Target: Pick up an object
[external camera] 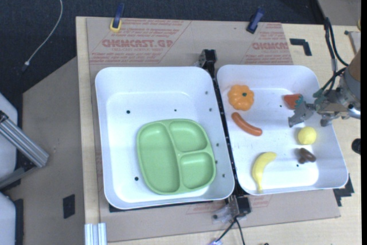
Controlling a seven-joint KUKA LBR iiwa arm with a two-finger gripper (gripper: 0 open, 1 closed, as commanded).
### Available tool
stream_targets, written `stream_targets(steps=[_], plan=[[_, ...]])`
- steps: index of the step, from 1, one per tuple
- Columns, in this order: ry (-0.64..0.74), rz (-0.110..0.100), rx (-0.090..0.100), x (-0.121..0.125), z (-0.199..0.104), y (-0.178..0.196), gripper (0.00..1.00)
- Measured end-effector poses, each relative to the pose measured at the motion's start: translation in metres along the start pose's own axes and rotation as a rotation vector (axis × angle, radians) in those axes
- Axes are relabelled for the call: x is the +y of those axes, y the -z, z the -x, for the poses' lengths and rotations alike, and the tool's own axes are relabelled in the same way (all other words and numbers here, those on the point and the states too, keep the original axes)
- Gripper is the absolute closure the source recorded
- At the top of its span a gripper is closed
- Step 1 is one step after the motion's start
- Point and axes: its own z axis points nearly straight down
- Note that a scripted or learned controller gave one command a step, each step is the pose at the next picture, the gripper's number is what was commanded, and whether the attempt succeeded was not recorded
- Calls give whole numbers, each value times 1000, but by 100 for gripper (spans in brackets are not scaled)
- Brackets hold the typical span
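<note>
- Camera view looks down on two white bins side by side on a board-covered bench.
- Left bin (109, 94) holds a green divided plate (175, 155) with three compartments, lying flat towards the near side.
- Right bin (275, 73) holds several small toy foods, all apart from one another.
- An orange pumpkin (241, 97) sits near the bin's left wall, with a red sausage (247, 124) just below it, lying at a slant.
- A yellow banana (262, 167) lies near the front edge.
- A yellow lemon (307, 135) sits towards the right side, with a small brown piece (305, 155) just in front of it.
- A red-orange piece (292, 100) lies near the back right, partly hidden by the gripper.
- Gripper (301, 116) hangs over the right side of the right bin, between the red-orange piece and the lemon; whether its fingers are spread or pressed together, I cannot tell, and nothing is visibly pinched.
</note>
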Motion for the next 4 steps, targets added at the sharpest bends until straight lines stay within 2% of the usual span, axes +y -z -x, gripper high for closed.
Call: stream_targets(steps=[1, 2, 3, 4], plan=[[3, 11, -3, 3, 0, 6, 0], [4, 5, 0, 6, -9, -55, 0], [6, 8, 6, 15, -8, -102, 0], [7, 6, 7, 16, -13, -121, 0]])
